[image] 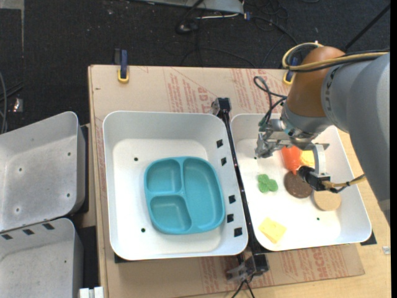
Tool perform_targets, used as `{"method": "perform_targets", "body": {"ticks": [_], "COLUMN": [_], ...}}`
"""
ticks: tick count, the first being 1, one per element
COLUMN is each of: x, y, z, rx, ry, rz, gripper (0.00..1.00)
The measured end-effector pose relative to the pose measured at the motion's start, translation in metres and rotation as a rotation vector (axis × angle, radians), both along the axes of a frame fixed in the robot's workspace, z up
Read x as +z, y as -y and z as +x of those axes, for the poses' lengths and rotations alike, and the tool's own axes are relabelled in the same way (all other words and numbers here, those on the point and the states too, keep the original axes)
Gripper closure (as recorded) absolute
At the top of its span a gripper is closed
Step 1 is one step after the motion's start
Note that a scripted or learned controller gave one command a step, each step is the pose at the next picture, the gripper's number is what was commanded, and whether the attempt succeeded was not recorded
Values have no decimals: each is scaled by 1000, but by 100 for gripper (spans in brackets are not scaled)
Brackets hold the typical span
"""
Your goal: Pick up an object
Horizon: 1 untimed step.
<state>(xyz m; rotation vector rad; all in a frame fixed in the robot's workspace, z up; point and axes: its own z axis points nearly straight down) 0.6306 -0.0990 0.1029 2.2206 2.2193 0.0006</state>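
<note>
My gripper (265, 149) hangs over the upper left part of the right bin (347, 228), pointing down. Just right of it lies an orange piece (291, 158) with a small yellow piece (307, 159) beside it. Below the gripper sits a green lumpy piece (267, 184). A brown disc (299, 185) and a tan disc (327, 201) lie further right. A yellow block (272, 230) rests near the bin's front. I see nothing between the fingers.
The left bin (118, 166) holds a teal three-compartment tray (183, 194). A black divider (234, 172) runs between the bins. Cables hang from the wrist (310, 92). Spare white bin lids (37, 166) lie off to the left.
</note>
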Motion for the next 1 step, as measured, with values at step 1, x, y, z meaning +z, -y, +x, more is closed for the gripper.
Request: {"method": "perform_targets", "body": {"ticks": [1], "x": [45], "y": [-5], "z": [-4], "rx": [2], "ry": [2], "rz": [1], "gripper": [100]}}
